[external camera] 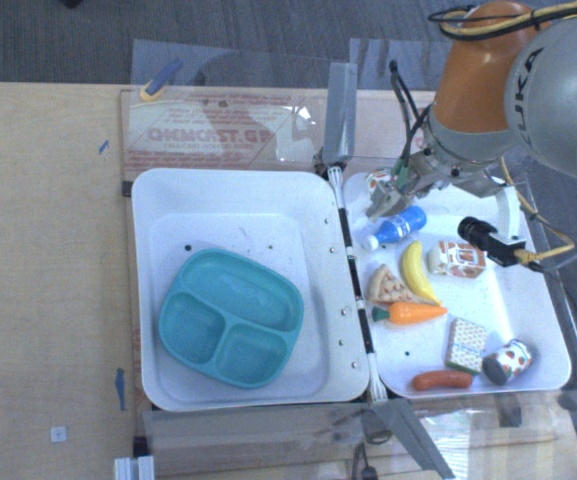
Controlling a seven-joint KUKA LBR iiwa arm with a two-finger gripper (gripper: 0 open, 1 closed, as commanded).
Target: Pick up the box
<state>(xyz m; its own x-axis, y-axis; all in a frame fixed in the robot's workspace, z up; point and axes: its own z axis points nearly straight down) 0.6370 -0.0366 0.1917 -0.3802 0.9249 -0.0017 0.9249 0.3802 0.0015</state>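
Note:
The box (pixel 465 344) is small and flat with a green checked face. It lies tilted in the right bin (pixel 553 353), near the front, between a carrot (pixel 414 313) and a round dark-and-white object (pixel 509 360). My gripper (pixel 386 202) hangs over the bin's back left corner, just above a blue bottle (pixel 397 226) and well behind the box. I see nothing held in it. A small red-and-white object (pixel 378 181) is partly hidden behind it.
The right bin also holds a banana (pixel 418 271), a pizza slice (pixel 386 285), a red-and-white carton (pixel 456 259) and a sausage (pixel 441 379). A teal divided plate (pixel 230 316) lies in the left bin (pixel 158 208).

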